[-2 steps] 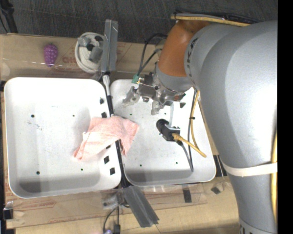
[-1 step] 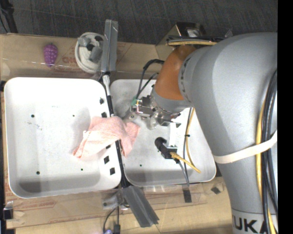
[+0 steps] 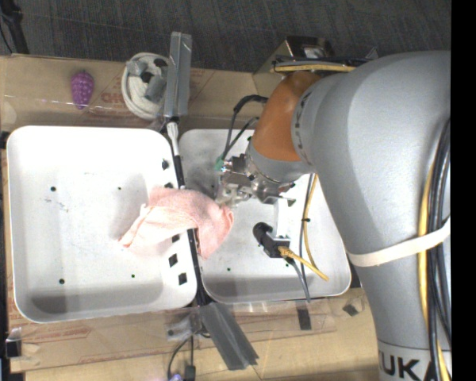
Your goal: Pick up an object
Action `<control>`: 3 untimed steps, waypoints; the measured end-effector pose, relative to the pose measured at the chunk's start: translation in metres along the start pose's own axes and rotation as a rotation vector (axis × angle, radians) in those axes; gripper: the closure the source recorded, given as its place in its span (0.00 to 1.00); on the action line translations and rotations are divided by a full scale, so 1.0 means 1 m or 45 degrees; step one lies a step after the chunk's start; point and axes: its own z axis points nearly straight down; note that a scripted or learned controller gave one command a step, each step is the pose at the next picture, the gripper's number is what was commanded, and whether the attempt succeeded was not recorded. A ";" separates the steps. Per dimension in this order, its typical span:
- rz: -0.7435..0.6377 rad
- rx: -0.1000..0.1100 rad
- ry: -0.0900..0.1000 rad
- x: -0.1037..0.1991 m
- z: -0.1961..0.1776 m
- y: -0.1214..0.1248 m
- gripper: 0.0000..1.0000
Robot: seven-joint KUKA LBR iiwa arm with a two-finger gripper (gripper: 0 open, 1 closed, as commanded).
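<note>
The gripper [image 3: 228, 190] hangs low over the right bin [image 3: 246, 284], at the pink cloth's [image 3: 178, 219] three o'clock edge; whether it grips cannot be told. The cloth drapes across the divider between the bins, mostly in the left bin [image 3: 71, 213]. At eleven o'clock, beyond the bins, lie a purple toy [image 3: 82, 88] and a white coil [image 3: 145, 83].

My arm [image 3: 381, 149] is bulky smooth grey with an orange band [image 3: 276, 125], black cables, a yellow cable and black "UKA" lettering.
</note>
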 end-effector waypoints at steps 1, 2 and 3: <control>0.000 0.000 0.000 0.000 0.000 0.000 0.00; -0.004 0.006 -0.002 0.000 -0.006 -0.001 1.00; -0.004 0.006 -0.002 0.000 -0.006 -0.001 0.00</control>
